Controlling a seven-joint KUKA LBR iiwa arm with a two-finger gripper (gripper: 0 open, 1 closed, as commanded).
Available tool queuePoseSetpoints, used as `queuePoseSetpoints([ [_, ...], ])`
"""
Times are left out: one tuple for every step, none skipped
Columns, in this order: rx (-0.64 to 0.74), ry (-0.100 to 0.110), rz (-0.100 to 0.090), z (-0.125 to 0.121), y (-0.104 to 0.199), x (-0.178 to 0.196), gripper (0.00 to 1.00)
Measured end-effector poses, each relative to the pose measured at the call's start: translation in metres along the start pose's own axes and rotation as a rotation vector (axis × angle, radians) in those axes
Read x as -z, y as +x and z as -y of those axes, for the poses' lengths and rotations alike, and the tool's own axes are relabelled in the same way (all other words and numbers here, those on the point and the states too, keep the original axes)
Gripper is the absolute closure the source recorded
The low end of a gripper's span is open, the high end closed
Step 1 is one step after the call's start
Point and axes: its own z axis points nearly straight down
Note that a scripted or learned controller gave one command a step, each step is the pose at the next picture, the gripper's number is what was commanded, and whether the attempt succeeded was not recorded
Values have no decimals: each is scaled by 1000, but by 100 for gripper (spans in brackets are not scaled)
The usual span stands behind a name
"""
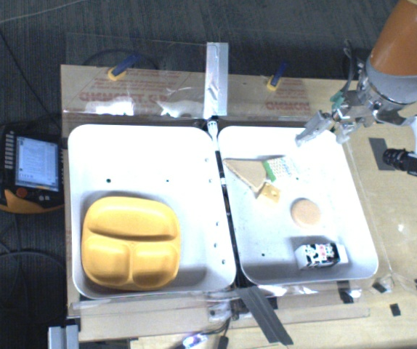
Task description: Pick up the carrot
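Two bins; the right bin [359,224] holds a pale, green-tipped wedge, seemingly the carrot [246,170]. End effector [316,130] above its far rim, grip undeterminable. Arm [401,42] cropped; red lettering [110,93] illegible.

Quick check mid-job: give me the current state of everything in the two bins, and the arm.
Large yellow bread-shaped toy: lying in left white bin.
Tan wedge-shaped piece: flat in right white bin.
Round tan disc: flat, untouched.
Small black-and-white box: near front corner.
Claw: above right bin's back edge, holding nothing visible.
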Motion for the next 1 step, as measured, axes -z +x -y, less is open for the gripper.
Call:
queuePoseSetpoints([
  [602, -4, 2, -14, -24, -3, 0],
])
